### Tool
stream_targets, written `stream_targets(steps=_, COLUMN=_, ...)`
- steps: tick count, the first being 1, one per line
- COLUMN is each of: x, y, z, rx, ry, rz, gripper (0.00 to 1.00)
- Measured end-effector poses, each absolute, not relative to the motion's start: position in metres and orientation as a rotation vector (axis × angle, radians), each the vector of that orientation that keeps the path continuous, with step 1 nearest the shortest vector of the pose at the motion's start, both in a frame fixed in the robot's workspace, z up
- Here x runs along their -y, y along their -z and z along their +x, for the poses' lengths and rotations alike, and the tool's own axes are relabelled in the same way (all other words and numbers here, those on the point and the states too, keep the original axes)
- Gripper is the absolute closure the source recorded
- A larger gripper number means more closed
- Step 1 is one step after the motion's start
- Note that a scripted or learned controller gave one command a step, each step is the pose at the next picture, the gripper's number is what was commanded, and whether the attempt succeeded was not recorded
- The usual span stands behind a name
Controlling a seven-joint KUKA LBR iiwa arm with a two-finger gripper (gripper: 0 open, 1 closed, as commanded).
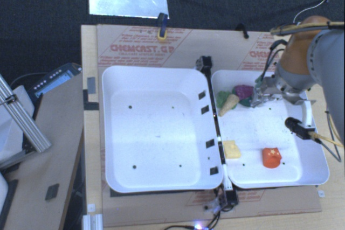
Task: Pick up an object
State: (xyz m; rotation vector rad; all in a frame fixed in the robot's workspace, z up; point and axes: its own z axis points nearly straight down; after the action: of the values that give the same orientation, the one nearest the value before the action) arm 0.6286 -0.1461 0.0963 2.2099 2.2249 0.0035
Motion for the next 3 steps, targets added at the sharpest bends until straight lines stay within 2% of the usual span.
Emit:
stream_targets(steps=1, x=0.127, y=-0.083, z=0.536, rx=-2.226, ry=0.005, rz=2.228, gripper=1.0)
stream_targets(steps=2, x=0.088, y=-0.084, z=0.484, rx=-2.225, ry=0.0, rz=2.222, gripper=1.0)
stream_targets(steps=3, x=0.117, y=-0.179, z=0.526, rx=-2.217, ry=-0.009, rz=2.209, gripper=1.0)
